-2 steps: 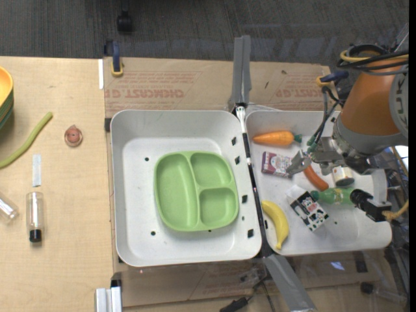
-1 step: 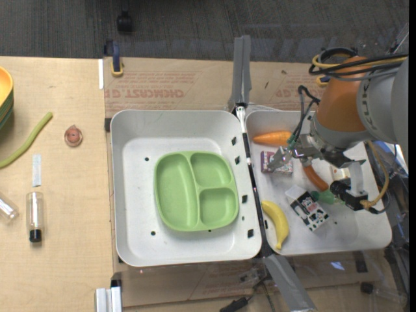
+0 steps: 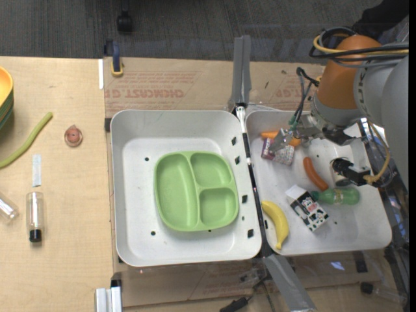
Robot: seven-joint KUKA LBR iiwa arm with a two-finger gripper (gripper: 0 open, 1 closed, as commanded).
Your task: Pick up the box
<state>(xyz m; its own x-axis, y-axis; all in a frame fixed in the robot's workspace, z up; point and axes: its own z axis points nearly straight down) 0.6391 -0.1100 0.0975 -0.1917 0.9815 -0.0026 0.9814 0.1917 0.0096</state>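
Everything's sitting on a light wood bench [image 3: 58, 239] with grey carpet [image 3: 195, 12] behind it. The box [image 3: 309, 211], black-and-white patterned, is lying in the right bin [image 3: 364, 239], just right of the banana [image 3: 277, 222]. The gripper [image 3: 290, 137] is hovering well above the banana, near a small purple packet [image 3: 270, 147]. Can't tell how its grip is set. A green divided tray [image 3: 195, 190] is resting in the left bin [image 3: 130, 174].

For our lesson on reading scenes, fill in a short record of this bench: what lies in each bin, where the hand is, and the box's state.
left bin: green divided tray
right bin: box, banana, carrot, green bottle, purple packet
hand: at the purple packet, far end of right bin
box: lying flat, apart from the hand
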